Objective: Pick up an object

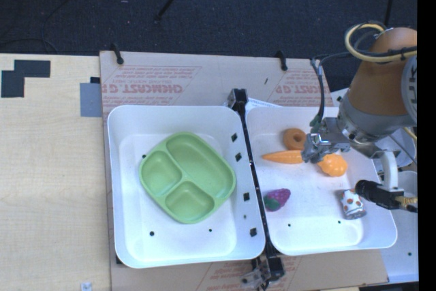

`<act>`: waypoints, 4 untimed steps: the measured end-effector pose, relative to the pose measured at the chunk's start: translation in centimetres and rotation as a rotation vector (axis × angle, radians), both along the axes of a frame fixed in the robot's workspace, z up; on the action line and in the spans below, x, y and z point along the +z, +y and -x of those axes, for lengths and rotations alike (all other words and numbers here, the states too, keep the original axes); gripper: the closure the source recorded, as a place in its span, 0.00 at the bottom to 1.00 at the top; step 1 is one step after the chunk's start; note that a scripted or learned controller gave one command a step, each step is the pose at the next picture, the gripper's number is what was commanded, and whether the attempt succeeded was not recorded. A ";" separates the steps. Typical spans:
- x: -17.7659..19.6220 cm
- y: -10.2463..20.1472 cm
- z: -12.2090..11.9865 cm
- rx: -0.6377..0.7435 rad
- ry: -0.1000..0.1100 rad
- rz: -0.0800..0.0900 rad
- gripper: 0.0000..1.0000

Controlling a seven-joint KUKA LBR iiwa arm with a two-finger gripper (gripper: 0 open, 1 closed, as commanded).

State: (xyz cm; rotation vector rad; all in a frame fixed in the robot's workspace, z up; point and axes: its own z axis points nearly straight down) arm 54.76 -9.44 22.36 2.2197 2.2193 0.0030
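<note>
The slim orange plastic carrot (pixel 282 157) lies in the right white bin (pixel 320 242), its thick end just beside the gripper (pixel 314 148), likely lined up for a grasp. Whether the fingers are spread cannot be told. A rounded orange fruit (pixel 333 165) sits near.

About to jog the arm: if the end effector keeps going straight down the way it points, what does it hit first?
Probably the carrot: the end effector sits right over its thick end, with the orange pear-shaped fruit just beside it. Depth is hard to judge.
</note>
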 end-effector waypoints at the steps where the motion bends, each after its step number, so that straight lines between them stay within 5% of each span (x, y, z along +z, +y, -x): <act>1: -0.3 0.0 0.0 -0.001 0.006 -0.001 1.00; 4: 0.3 14.5 -6.3 0.004 0.004 -0.002 1.00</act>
